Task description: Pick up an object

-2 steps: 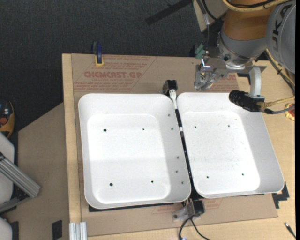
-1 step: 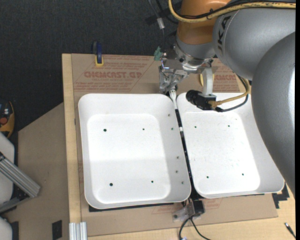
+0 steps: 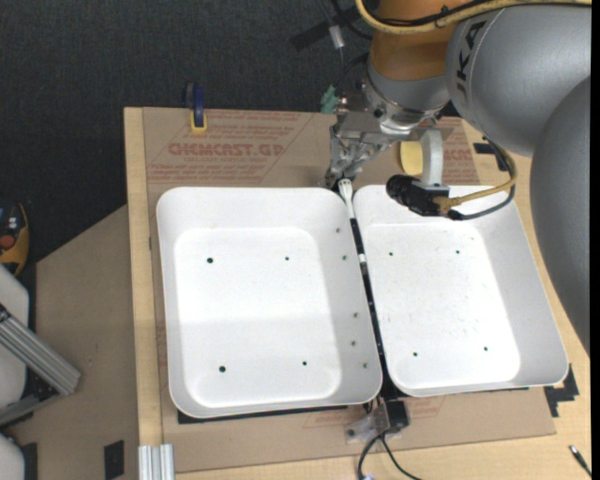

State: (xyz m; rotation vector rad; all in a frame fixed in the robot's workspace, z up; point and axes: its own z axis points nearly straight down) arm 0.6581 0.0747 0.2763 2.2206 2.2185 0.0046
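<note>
The fingers [image 3: 341, 178] of the gripper [image 3: 343, 184] appear drawn close together into a narrow tip, and nothing shows between them. That tip sits low over the back end of the seam where the two bins meet, just beside the rear right corner of the left bin [image 3: 178, 281] and the rear left corner of the right bin [image 3: 534, 319]. The grey arm [image 3: 525, 66] with its orange band [image 3: 408, 23] comes in from the right and stands over the back of the bench.

The nearest thing to pick is a dark object [image 3: 412, 194] with a tan handle, lying in the rear left corner of the right bin. It lies to the right of the fingertips, near them but apart, not between them. A pale yellow piece [image 3: 410, 155] shows just behind that bin's back rim, partly hidden by the wrist. A blue clamp [image 3: 195, 105] grips the far edge of the brown board [image 3: 244, 145] under the bins.
</note>
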